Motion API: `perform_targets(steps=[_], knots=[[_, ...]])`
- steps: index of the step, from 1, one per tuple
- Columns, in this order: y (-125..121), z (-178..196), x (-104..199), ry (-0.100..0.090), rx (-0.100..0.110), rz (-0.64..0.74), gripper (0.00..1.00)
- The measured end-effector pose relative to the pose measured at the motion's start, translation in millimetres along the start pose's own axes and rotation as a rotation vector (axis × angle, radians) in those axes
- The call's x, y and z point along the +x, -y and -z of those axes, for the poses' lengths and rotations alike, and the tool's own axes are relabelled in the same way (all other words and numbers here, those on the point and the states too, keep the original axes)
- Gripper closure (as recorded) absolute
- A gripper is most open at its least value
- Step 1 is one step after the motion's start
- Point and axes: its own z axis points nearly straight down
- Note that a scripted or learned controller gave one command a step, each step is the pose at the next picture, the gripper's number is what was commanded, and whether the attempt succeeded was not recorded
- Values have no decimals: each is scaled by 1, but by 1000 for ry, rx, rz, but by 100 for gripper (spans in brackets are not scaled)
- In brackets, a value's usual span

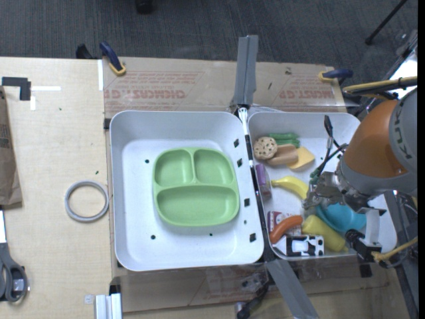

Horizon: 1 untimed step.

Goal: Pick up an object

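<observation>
Fingers (317, 195) amid banana (292, 185), teal bottle (342, 216)

green tray (196, 188), yellow banana (292, 185), white bins (126, 198)

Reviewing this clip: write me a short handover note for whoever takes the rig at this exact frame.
Gripper: low in the right bin, among the toys; whether it is open or shut cannot be told.
Things: banana, cookie, orange carrot, yellow block and a blue item all lie in the right bin. The green tray sits in the left bin.
Done: arm is down at the pile.
Left: nothing is seen held; a grasp and lift remain.
</observation>
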Motion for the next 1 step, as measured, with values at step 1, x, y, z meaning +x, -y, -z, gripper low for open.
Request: perform_targets(steps=[1], knots=[[1,-1,0,-1,3,0,0]])
